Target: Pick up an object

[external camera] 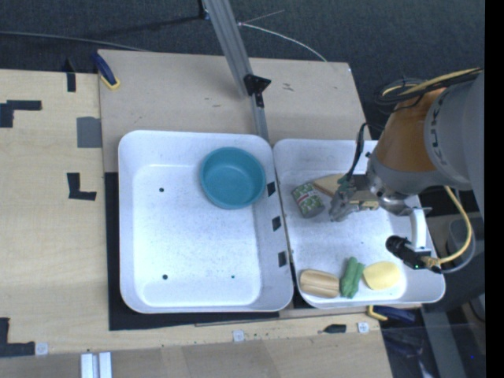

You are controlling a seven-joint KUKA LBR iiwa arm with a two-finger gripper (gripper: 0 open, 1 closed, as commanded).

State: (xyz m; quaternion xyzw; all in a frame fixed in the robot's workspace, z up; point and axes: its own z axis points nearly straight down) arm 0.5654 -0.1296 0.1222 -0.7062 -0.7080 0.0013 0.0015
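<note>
A grey robot arm's two-finger gripper (343, 205) hangs low in the right white bin (358, 290) beside a small crumpled greenish packet (308, 200), finger state unclear, nothing visibly lifted, so the pick looks not yet done

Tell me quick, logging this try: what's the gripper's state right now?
Gripper: low in the right bin beside the green packet; open or closed cannot be told.
</note>
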